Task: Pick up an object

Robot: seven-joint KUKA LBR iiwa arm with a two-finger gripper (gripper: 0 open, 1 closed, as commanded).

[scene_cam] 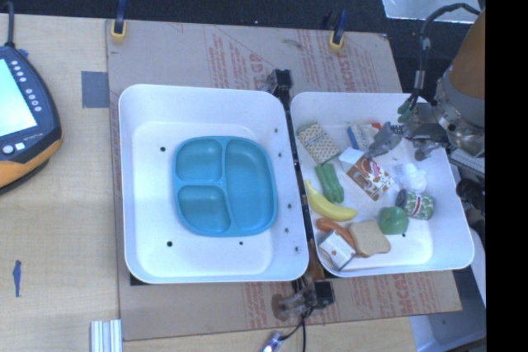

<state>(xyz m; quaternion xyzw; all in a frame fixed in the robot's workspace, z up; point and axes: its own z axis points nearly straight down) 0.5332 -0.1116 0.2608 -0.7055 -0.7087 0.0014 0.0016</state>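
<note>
A: Where does the tool (394, 138) sit?

B: It hangs over the far side of the right bin (462, 255), reaching in from the right, with its grey fingers pointing toward the bin's middle. Nothing can be seen between them, and whether they are parted or closed cannot be told from this slant.

A: And the things it could pick?

B: All lie in the right bin. Closest to the tool is a red and white packet (370, 176), flat and tilted, just below the fingertips. Beside it on the far side lies a small white and blue item (360, 135), too blurred to name. A checkered tan block (318, 142) rests near the bin's left wall, with a green pepper-like piece (330, 181) below it and a yellow banana (328, 204) curving along underneath.

A: The near end?

B: An orange carrot (334, 227), a small white carton (335, 249) and a slice of toast (370, 238) sit close together. A round green object (393, 220) is next to the toast, and a small can (419, 204) lies on its side near the right wall, with a crumpled white thing (411, 176) just above it.

A: The other bin?

B: The left bin (136, 177) holds a blue divided plate (223, 185) with three compartments, lying flat at its centre. Both bins rest on a brown board on the worktop (58, 243).
</note>
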